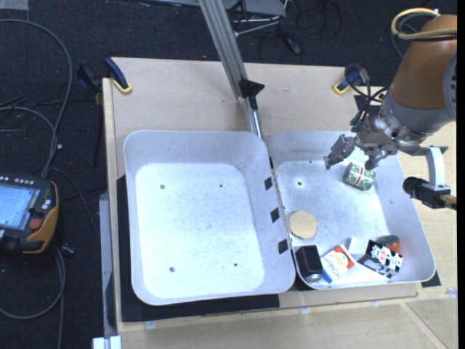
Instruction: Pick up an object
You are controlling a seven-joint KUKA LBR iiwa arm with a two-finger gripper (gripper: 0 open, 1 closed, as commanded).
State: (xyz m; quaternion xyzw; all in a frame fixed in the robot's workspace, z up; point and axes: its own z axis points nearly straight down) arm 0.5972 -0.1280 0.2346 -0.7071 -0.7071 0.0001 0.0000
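Note:
My gripper (354,158) hangs over the back part of the right bin (407,217), with its fingers spread open and nothing between them. Just below and slightly right of it lies a small green and white can (358,175) on its side on the bin floor. I cannot tell whether the fingertips touch the can. A tan round disc (304,225) rests near the bin's left wall. Along the front edge lie a black block (309,260), an orange and white box (338,260) and a black and white patterned item (383,255).
The left bin (196,217) adjoins the right one, with black clips along the shared wall. A slanted metal pole (229,46) comes down to the bench behind the bins. Blue and yellow clamps (116,78) sit at the bench's back corners.

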